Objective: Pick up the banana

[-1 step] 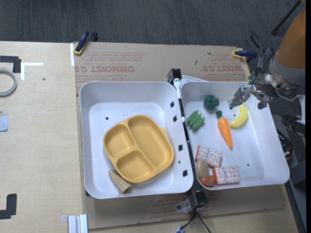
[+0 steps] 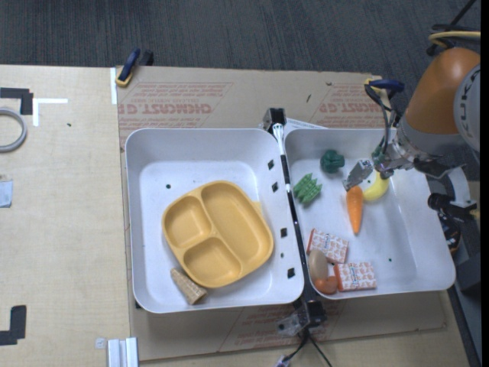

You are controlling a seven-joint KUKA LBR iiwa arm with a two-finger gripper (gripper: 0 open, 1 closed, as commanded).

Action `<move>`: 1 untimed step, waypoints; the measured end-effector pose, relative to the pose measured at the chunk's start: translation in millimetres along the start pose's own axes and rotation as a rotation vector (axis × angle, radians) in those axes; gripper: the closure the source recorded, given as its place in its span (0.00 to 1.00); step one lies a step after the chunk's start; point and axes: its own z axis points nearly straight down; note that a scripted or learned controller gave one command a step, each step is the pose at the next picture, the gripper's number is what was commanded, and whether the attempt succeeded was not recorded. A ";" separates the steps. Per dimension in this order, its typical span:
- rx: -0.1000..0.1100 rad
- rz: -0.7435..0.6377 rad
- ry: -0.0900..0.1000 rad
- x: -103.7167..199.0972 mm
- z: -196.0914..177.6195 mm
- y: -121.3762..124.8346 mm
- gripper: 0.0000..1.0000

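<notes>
Pincer (image 2: 367,176) low inside the right bin (image 2: 428,277), near its far wall, fingers parted, one grey finger (image 2: 356,176) angled down to the left. Banana (image 2: 376,189) directly under and just right of the fingertips, yellow, partly hidden by the wrist; contact impossible to judge, nothing seen clamped between the fingers. Orange carrot (image 2: 355,209) just below the pincer, touching or nearly touching the banana's left end. Dark green broccoli-like piece (image 2: 331,161) a little to the pincer's left, a lighter green ridged vegetable (image 2: 307,189) farther left by the divider. Well below: two red-and-white cartons (image 2: 328,245) and (image 2: 356,276), plus a brown-orange rounded item (image 2: 321,272). Far left, in the other bin (image 2: 145,205): a yellow divided plate (image 2: 218,234) with a tan bread-like piece (image 2: 188,286) at its near edge.
</notes>
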 end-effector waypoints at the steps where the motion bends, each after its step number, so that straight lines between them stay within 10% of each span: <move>1: -0.001 0.002 -0.001 -0.5 -9.8 0.3 1.00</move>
